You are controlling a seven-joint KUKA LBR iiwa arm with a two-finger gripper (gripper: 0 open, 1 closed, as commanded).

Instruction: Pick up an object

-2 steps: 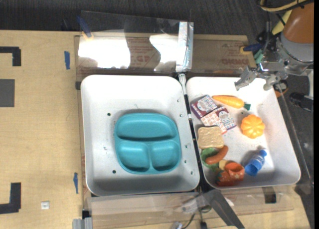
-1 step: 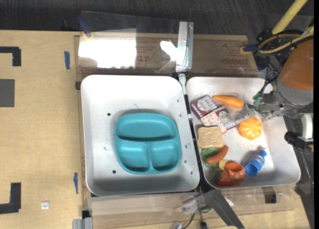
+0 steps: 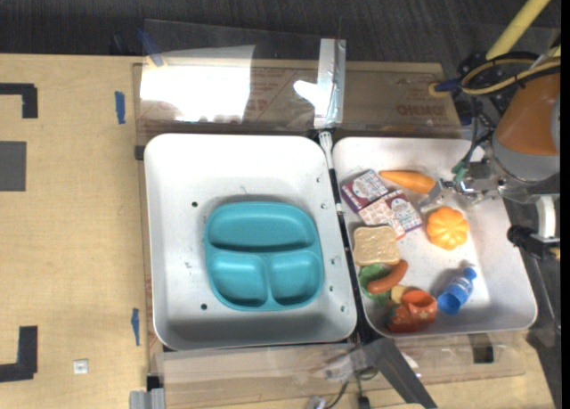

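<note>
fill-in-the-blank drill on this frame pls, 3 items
1. The teal divided tray lies in the ___ bin.
2. The blue bottle lies in the right bin's ___ corner.
3. The toy sausage lies just below the slice of ___.

Missing: left; near right; bread

arm [image 3: 534, 126]: cut off by right edge | gripper [image 3: 463, 183]: fingers too small to read | carton [image 3: 367, 187] left of it: print illegible
</note>
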